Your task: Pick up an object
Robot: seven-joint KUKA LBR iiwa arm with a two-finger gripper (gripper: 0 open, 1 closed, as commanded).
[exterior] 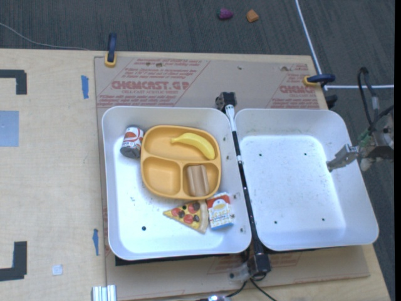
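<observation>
Dark carpet lies behind the bench, and with the gripper [343, 158] at the right edge, its state impossible to tell, the banana [194, 144] on the yellow plate [156, 174] at center-left could be missed.

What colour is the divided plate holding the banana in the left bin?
The divided plate is yellow-orange, clearest in the camera view, with the banana in its top compartment.
</observation>
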